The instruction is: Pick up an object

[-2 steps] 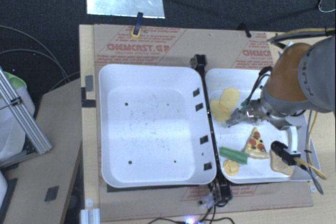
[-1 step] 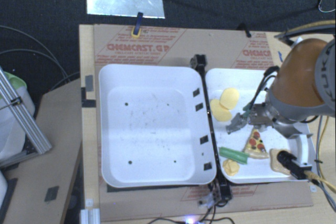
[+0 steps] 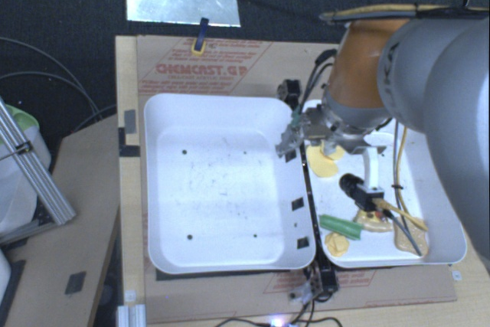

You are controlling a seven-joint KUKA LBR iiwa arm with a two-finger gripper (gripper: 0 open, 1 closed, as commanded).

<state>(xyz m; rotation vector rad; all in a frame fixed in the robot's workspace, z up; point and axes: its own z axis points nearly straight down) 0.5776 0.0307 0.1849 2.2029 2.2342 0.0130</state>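
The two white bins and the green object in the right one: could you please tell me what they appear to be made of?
Left bin and right bin: probably moulded plastic, matt white with rounded rims and corners. Green object: a smooth, evenly coloured stick shape, likely plastic or rubber; the picture is too coarse to be sure.

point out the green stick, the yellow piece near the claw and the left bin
green stick [image 3: 340,225], camera view, middle of its length
yellow piece [image 3: 322,164], camera view, its centre
left bin [image 3: 222,188], camera view, bare floor
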